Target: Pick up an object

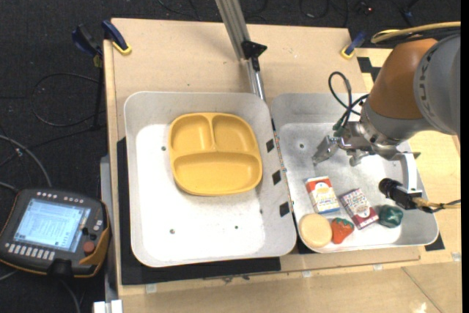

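The right bin (300, 130) holds several small items near its front edge. They are an orange and white carton (322, 196), a maroon packet (359, 206), a round cream disc (316, 230), a red strawberry (342, 230) and a dark green piece (390, 216). My gripper (339, 155) hangs over the middle of this bin, just behind the carton and packet. Its fingers are spread open with nothing between them. A yellow divided plate (215, 154) lies in the left bin (146, 179).
A slanted metal pole (229, 0) runs down to the gap between the bins. A teach pendant (51, 231) lies off the bench at the lower left. Blue and yellow clamps (113, 37) sit on the bench's back corners. Bare bin floor lies around the plate.
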`<state>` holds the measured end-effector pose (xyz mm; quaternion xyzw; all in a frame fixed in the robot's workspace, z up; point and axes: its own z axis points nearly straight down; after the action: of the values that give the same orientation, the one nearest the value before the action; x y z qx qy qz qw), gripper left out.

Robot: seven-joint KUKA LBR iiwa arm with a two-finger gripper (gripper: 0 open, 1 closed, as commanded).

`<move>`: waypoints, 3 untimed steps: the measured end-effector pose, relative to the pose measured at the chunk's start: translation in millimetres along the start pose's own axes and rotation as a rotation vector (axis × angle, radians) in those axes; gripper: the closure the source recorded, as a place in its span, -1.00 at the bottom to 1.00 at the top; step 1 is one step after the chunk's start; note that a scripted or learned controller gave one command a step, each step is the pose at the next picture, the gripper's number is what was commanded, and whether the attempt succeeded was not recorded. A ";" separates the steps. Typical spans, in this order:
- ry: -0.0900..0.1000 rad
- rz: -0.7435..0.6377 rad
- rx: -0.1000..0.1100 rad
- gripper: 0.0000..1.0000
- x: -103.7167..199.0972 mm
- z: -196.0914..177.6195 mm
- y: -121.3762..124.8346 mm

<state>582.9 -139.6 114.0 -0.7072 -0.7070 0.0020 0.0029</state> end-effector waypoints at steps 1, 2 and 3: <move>-0.001 0.000 -0.005 -1.00 0.5 19.9 0.0; -0.002 0.000 -0.008 1.00 0.5 8.4 0.8; -0.002 -0.003 -0.012 1.00 3.0 -35.0 5.2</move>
<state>588.4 -136.6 149.0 -0.7063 -0.7079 -0.0014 -0.0022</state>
